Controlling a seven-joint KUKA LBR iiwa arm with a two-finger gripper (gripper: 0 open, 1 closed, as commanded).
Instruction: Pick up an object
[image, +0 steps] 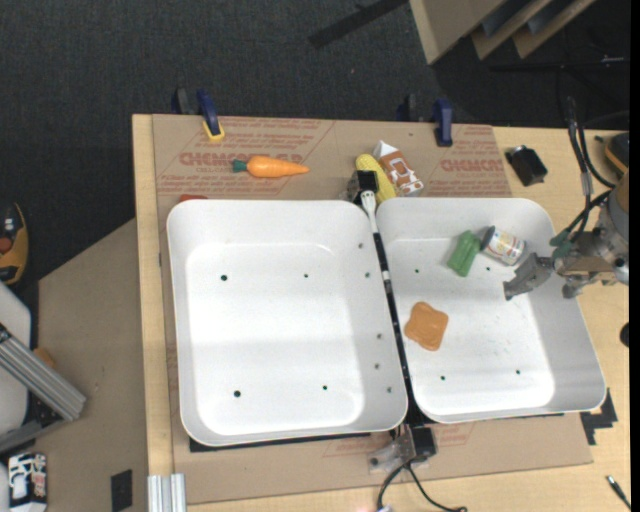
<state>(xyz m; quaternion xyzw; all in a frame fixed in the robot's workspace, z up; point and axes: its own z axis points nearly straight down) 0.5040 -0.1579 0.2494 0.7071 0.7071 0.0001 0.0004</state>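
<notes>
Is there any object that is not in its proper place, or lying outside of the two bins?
Yes. A toy carrot lies on the cardboard behind the left bin, and a yellow item with a small brown packet lies behind the seam between the bins. Nothing looks spilled or broken.

Evenly lit from overhead. Both white bins (270, 225) bright, near glare across the upper floors; soft grey shading toward 6 o'clock. Dark carpet (90, 60) underexposed at 11 o'clock. Slight softness throughout; edges undistorted.
</notes>
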